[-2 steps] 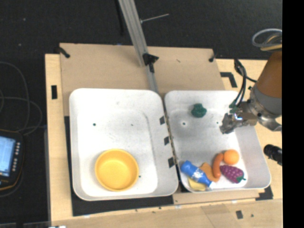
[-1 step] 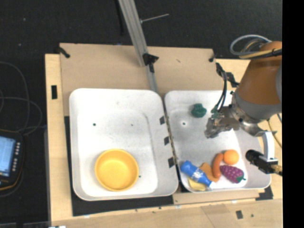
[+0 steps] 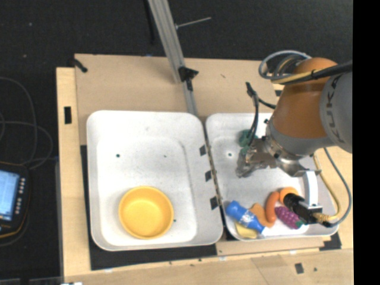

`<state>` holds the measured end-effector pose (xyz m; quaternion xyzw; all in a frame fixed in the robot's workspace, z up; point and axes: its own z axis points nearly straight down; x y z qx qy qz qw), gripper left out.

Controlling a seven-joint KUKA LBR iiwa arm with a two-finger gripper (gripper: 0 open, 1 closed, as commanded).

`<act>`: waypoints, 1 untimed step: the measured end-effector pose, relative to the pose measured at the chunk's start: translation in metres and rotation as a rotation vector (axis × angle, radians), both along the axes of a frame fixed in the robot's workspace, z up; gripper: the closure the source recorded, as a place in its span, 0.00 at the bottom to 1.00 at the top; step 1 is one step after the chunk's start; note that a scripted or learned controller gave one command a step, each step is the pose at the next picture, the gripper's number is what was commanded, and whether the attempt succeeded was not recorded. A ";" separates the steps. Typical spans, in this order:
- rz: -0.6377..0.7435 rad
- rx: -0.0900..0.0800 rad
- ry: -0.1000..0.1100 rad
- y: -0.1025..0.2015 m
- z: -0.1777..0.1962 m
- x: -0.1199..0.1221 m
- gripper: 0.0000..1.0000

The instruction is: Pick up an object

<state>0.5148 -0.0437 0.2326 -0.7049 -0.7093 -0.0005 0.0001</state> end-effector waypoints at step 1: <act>0.003 0.002 -0.003 0.057 0.012 0.000 1.00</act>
